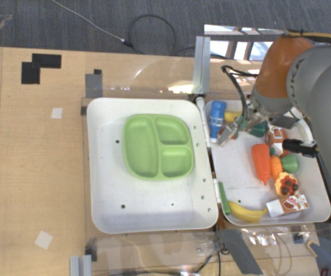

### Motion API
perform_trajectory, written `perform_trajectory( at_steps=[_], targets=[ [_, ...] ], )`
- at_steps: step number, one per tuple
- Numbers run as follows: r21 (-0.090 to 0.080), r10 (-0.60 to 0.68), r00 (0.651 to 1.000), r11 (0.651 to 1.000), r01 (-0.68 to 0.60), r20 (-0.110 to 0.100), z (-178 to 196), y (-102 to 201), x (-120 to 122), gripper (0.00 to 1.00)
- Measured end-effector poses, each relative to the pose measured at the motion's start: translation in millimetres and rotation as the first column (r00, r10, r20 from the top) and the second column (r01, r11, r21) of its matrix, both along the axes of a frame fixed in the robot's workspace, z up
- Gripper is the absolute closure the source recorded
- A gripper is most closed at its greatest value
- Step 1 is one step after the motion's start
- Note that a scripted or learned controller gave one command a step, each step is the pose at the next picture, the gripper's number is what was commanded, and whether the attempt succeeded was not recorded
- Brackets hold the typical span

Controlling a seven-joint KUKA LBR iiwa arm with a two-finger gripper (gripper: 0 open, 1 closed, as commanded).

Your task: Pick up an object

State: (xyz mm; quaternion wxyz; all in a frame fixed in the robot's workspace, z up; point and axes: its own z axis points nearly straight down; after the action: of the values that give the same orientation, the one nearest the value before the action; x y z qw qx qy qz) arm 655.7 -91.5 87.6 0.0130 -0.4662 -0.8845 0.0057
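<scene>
From the camera above the bench [33, 171], my arm [309, 68] reaches in from the right, and my tool [233, 131] sits low over the upper left part of the right bin [320, 209]. Whether it is wide or narrow I cannot tell, and I see nothing held in it. Just to its left lies a blue bottle [216, 118] against the bin's left wall, with a small yellow piece [231, 117] beside it. Below and right of the tool lies a carrot [261, 161], then a green piece [290, 163], a small pastry with berries [286, 184], a printed carton [295, 203] and a banana [246, 211] along the bin's near edge. The left bin [105, 211] holds a green divided plate [157, 146].
</scene>
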Motion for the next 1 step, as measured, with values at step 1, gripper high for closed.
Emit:
perform_trajectory(
  at_steps=[1],
  targets=[
    [0.001,-0.225,0.974,0.974,0.225,-0.004,-0.5,5.8,7.7,0.0]
  ],
)
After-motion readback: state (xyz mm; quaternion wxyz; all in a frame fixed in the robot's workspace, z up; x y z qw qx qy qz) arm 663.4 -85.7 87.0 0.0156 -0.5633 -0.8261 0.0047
